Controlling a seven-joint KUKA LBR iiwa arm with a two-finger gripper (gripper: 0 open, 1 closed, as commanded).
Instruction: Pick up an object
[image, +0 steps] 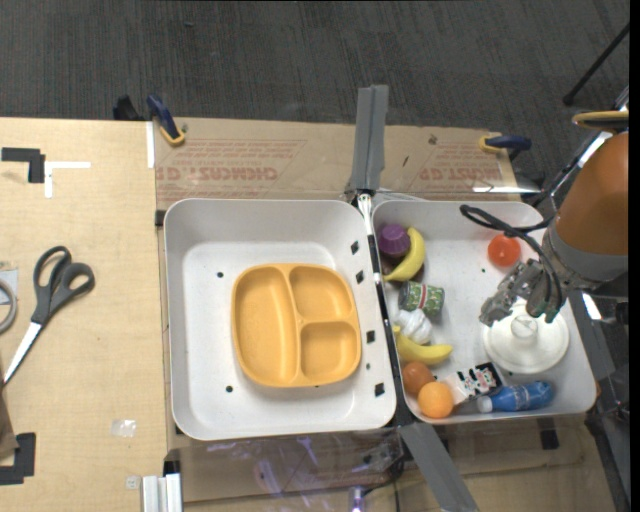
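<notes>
Along the near rim of my right bin (470, 205) sit a smooth orange (435, 399), a blue plastic bottle (519, 397) lying on its side, and a small black-and-white printed item (482, 379) between them. Just behind the orange is a darker, reddish-orange round fruit (415, 375).

Up the left wall of this bin: a yellow banana (424, 349), a crumpled white piece (414, 324), a small green-labelled can (423, 297) on its side, a second curved banana (408, 258) and a purple rounded object (393, 238) touching it. A glossy red-orange ball (503, 250) lies near the far right corner.

My gripper (519, 293) hangs over the right side of that bin, directly above a white domed disc-shaped object (527, 340) with a knob on top. I cannot tell how far my fingers are spread; I cannot make out anything between them.

Left bin (190, 300): white, shallow, rounded corners. It holds one matte yellow-orange plastic plate (296, 324) divided into three compartments, each of them bare.

Outside the bins, on the pale wooden bench (80, 420): black-handled scissors (48, 298), blades toward the near edge. Printed brown cardboard (250, 165) lies behind the bins.
</notes>
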